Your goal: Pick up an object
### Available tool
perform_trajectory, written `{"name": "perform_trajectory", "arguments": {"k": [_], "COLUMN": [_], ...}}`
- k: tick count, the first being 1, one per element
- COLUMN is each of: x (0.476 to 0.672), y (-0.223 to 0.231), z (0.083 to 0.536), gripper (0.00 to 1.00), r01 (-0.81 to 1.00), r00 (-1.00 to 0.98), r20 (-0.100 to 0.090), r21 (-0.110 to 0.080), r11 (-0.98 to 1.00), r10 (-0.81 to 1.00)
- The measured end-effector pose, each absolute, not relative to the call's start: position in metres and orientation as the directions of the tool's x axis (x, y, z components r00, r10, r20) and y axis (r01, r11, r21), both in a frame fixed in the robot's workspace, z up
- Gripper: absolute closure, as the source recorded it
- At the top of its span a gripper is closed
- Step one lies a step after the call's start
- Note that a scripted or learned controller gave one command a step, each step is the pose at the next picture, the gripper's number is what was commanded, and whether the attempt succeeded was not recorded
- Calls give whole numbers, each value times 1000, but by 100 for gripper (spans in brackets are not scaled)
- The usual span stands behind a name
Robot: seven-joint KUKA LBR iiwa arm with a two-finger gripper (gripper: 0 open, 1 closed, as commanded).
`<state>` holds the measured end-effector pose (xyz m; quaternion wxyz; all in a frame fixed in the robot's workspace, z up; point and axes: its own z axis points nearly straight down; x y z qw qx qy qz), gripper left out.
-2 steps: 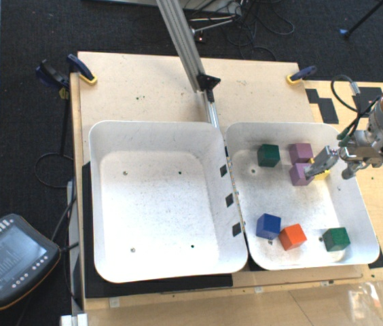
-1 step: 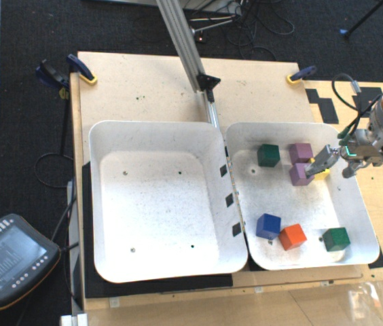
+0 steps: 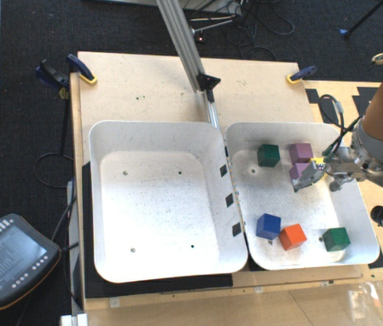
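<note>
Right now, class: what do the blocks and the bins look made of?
Blocks, such as the orange block and blue block: probably painted wood or plastic; flat, solid colour, matte faces, crisp edges. Bins, left bin and right bin: likely moulded plastic; smooth white, rounded corners, thin walls.

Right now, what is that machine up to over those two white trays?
A grey robot arm reaches in from the right over the right-hand tray, trying to pick up a block. Its gripper is down at the purple block, right against it, but I cannot tell whether it has hold of it. Also in that tray are a dark green block near the back, and a blue block, an orange block and a second green block along the front.
</note>
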<state>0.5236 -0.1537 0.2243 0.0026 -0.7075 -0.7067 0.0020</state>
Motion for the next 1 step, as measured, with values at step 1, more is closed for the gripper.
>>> {"name": "perform_trajectory", "arguments": {"k": [1], "x": [531], "y": [-153], "z": [177], "gripper": [0], "r01": [1000], "r00": [1], "r20": [1], "r21": [-5], "r11": [-1], "r10": [1000]}}
